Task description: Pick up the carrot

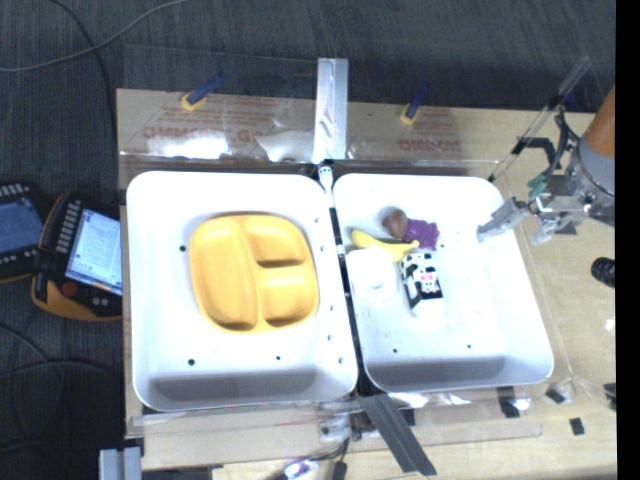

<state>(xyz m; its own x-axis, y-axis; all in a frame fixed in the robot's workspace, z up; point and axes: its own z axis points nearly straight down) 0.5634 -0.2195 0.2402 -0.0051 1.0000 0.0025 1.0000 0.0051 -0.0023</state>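
Farthest from my claw point(525, 218), across the divider in the other bin, lay a yellow divided plate point(255, 271), well apart from anything I was after.

Nearer, in the bin point(470, 343) whose right rim I hung over, a small huddle of toys sat toward the divider side. There was a yellow banana point(375, 240), a brownish rounded piece point(394, 218) touching a purple piece point(422, 232), and below them a black-and-white spotted toy point(422, 277) beside a pale white lump point(378, 286). I could not tell which of these was the carrot. Nothing there looked plainly orange or tapered, and the brownish piece, half hidden against the purple one, was my best guess. All of it lay to my claw's left, with bare bin floor between us.

Whether my claw was spread or pressed together, I could not tell from that slant. Nothing could be seen in its grip.

I judged that a toy carrot would be light and stiff, with a smooth skin apt to slip, and not at all fragile. I would have taken it across its thick middle rather than its narrowing end, where it could squirt out. With neighbours touching it, I expected little room to come down cleanly beside it.
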